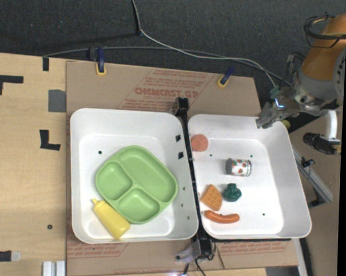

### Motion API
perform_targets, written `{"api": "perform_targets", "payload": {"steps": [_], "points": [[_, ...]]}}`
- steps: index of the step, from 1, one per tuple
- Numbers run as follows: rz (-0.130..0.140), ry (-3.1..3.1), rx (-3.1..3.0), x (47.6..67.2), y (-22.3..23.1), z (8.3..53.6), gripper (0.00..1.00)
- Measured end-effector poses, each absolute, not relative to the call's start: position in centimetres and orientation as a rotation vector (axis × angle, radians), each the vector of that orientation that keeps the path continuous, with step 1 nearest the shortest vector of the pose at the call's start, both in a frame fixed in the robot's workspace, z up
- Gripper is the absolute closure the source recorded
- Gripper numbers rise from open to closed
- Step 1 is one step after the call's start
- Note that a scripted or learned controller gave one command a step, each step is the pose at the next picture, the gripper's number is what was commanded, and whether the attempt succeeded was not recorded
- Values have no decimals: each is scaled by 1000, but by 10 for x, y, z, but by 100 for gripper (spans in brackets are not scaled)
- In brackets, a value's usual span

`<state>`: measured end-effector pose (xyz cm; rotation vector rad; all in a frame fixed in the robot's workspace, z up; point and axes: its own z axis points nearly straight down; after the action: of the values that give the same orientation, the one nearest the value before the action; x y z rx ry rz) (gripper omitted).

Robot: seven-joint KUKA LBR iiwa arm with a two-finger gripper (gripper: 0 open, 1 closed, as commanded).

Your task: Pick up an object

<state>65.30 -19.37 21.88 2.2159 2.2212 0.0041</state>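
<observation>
The right bin (278, 146) holds a pink round slice (199, 142), a small can lying on its side (238, 166), an orange waffle piece (211, 196), a dark green broccoli piece (233, 192) and a red-orange sausage (221, 218). My gripper (266, 119) hangs at the bin's far right corner, above the rim and well away from all these objects. Nothing shows between its fingers.
The left bin (84, 136) contains a green divided plate (136, 183) and a yellow mustard bottle (110, 218) at its near left corner. A central divider (186, 158) separates the bins. Clamps and a cable lie on the cardboard behind.
</observation>
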Motion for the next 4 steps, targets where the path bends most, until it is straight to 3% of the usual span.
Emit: {"api": "perform_targets", "payload": {"steps": [1,2,4], "points": [[3,2222,2217,654,-193,250,100],[-2,2229,2218,635,-138,238,100],[-1,2230,2217,620,-38,238,100]]}}
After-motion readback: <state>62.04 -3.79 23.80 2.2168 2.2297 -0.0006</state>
